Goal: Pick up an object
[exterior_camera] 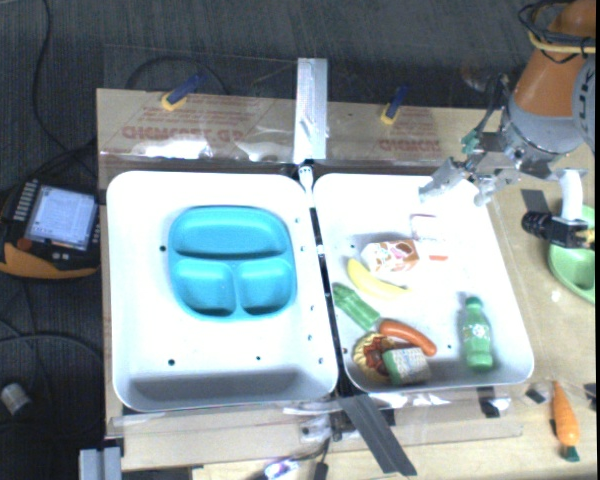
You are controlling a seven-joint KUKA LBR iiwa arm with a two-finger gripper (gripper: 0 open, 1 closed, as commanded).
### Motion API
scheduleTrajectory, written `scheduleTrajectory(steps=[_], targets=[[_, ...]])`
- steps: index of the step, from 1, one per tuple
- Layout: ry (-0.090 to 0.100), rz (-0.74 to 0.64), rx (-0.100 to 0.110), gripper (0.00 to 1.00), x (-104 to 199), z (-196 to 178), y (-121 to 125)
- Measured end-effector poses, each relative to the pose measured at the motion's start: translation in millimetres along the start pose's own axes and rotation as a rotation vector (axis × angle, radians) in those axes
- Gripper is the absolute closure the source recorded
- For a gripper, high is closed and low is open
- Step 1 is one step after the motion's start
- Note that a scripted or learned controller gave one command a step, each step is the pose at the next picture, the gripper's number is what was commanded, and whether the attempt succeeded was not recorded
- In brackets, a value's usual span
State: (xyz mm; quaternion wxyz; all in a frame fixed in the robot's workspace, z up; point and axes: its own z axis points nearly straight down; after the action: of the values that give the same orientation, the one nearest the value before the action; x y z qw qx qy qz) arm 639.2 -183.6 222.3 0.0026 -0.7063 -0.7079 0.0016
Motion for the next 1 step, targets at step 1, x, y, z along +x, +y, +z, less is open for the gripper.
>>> scheduleTrajectory(steps=[1], targets=[[-0.004, 0.069, -0.016, 0.00, -22.6, 99.6, -61.4]])
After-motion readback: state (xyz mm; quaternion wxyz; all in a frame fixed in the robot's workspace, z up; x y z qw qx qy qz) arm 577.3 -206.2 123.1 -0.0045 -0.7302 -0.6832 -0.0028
